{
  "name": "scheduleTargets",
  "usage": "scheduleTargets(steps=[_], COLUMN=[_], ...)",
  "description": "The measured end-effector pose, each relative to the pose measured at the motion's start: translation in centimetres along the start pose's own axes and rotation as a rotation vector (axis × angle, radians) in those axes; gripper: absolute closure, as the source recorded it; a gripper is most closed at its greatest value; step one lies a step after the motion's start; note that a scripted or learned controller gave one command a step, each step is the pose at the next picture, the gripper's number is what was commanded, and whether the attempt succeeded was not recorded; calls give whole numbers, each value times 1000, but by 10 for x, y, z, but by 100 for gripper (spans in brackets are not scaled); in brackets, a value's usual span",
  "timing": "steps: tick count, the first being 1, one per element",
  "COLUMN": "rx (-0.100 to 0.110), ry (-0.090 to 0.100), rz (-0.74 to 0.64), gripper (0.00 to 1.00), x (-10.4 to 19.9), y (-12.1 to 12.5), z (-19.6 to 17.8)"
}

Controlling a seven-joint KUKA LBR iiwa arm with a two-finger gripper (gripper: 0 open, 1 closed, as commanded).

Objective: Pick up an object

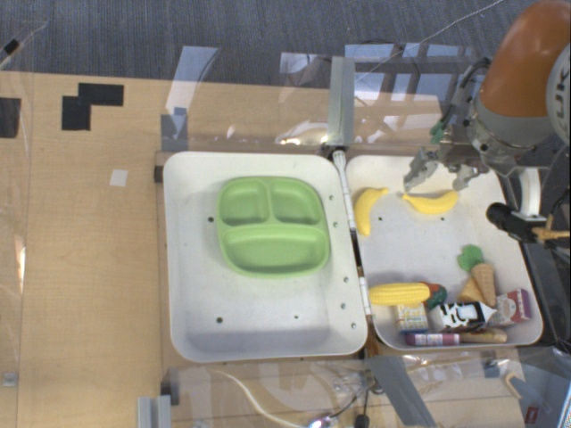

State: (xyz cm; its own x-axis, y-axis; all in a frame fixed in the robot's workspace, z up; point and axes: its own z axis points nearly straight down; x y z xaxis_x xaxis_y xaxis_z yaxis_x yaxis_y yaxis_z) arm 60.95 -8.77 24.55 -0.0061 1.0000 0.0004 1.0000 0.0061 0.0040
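My gripper [441,175] hangs over the far part of the right bin [508,239], its two fingers spread open with nothing between them. Just below it lies a yellow banana [430,204]. A second banana [367,209] lies by the bin's left wall. Along the near edge sit a corn cob [399,293], an ice-cream cone [483,282], a green piece [470,258], a black-and-white toy [464,314], a small pink carton [519,306] and a purple marker [429,338].
The left bin [196,319] holds a green divided plate [271,225]. A metal divider [350,230] runs between the two bins. Clear plastic walls stand behind the bins. The arm's orange band [528,61] looms at the upper right.
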Motion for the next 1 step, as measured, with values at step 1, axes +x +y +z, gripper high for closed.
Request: scheduleTargets(steps=[1], rx=[-5], ry=[-3], rz=[-150], gripper=[0], x=[-55], y=[22], z=[-91])
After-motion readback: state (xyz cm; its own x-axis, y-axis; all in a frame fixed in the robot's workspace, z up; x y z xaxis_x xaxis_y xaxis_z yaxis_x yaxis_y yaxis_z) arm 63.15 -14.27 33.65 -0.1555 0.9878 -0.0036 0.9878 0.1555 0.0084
